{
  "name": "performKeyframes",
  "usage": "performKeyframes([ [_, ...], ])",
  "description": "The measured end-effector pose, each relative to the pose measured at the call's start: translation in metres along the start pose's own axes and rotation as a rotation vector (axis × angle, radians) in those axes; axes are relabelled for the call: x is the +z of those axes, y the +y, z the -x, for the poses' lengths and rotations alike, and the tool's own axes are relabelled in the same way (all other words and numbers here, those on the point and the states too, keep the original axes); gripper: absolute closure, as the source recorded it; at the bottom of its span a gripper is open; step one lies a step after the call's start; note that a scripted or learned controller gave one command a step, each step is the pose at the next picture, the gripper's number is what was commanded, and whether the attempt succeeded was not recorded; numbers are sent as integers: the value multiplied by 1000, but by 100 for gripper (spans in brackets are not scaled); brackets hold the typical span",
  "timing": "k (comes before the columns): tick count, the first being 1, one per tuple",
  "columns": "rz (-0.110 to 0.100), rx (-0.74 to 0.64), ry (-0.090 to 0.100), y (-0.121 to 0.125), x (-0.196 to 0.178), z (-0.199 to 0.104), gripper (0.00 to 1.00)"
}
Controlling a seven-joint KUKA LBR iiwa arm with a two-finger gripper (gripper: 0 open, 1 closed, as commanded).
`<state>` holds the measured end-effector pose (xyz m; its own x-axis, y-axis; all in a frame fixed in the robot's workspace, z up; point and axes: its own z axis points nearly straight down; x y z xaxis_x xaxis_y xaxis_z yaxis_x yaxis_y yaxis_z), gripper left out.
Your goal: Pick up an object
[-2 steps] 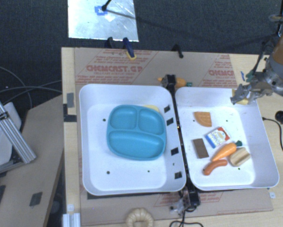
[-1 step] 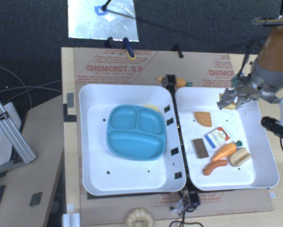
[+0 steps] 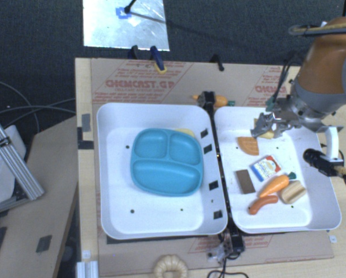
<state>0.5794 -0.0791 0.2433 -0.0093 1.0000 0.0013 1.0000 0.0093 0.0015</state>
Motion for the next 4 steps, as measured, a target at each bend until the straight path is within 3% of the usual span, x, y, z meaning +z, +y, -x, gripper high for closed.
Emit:
performKeyframes([
  [2, -1, -1, 1, -32, 11, -109, 100],
  [3, -4, 0, 1, -60, 25, -162, 100],
  [4, -2, 3, 0, -60, 28, -166, 100],
])
